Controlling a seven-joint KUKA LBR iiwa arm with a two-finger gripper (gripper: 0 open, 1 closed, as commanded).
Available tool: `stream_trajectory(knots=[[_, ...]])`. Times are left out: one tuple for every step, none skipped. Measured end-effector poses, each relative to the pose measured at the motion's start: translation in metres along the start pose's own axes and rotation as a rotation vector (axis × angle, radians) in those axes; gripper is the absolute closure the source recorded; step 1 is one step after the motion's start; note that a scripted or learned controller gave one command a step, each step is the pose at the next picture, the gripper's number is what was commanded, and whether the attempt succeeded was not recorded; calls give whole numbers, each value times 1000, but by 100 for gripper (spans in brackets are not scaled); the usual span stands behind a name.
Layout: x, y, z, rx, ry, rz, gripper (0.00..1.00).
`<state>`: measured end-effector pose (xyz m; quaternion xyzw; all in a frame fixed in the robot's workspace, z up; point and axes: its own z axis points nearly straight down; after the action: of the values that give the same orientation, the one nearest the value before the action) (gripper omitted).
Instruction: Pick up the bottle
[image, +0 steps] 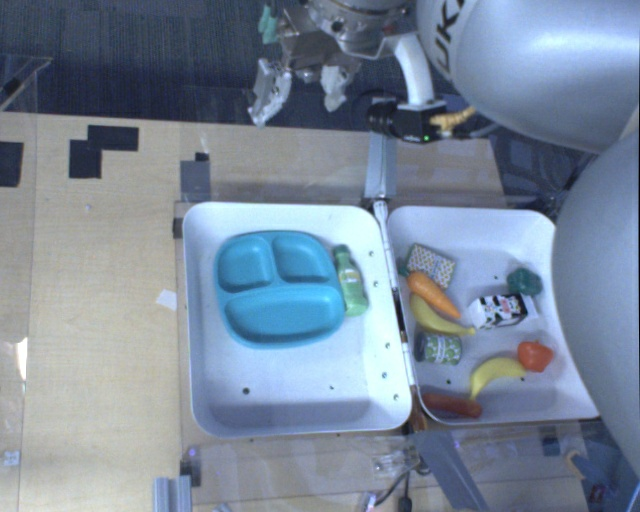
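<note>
You are looking at the approach step: the gripper (300, 88) is hanging at top centre, fingers spread and holding nothing. The bottle (350, 281) is lying mid-frame beside the blue tray (276, 288); next, descend over it.

Robotics lab test cell: plywood tabletop (90, 330) with black marker patches (98, 150), two white bins (290, 420) on metal brackets, toy food (497, 374) (plastic props), grey industrial arm (530, 50) overhead.
</note>
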<state>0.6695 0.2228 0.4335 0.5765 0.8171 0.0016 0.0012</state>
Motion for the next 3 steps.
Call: stream_trajectory(knots=[[4, 2, -1, -1, -1, 20, 100], [-11, -44, -1, 1, -1, 154, 100], [7, -3, 0, 2, -1, 152, 100]])
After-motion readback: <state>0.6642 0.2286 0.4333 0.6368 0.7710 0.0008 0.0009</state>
